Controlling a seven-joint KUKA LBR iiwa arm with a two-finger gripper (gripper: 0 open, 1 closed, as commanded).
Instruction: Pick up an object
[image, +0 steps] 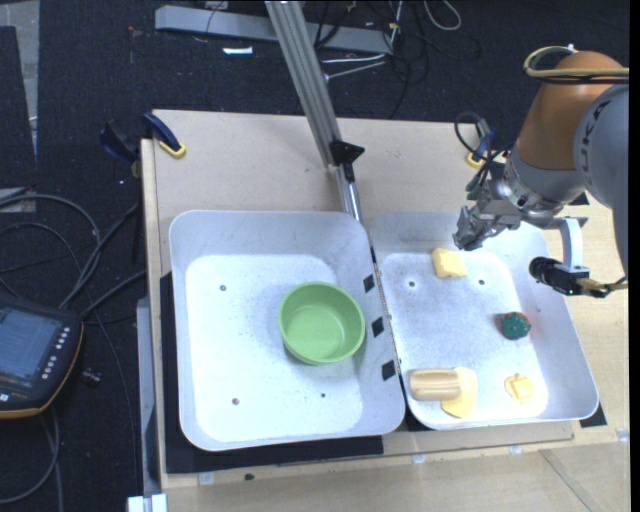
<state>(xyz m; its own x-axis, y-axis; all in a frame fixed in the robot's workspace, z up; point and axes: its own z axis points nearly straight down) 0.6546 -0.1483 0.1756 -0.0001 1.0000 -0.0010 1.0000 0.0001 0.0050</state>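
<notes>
My gripper (468, 238) hangs over the far part of the right bin (560, 335), just above and to the right of a pale yellow block (449, 263). Nothing shows between its tips. Further down the bin lie a small dark green ball (514, 325), a small yellow piece (518, 386) near the front right, and a tan roll-shaped object (433, 384) resting against a yellow wedge (461, 403) at the front left.
A green bowl (321, 321) sits in the middle of the left bin (200, 300). A slanted metal pole (312, 90) runs from the top down to the seam between the bins. Yellow and blue clamps (165, 137) grip the bench's far corners.
</notes>
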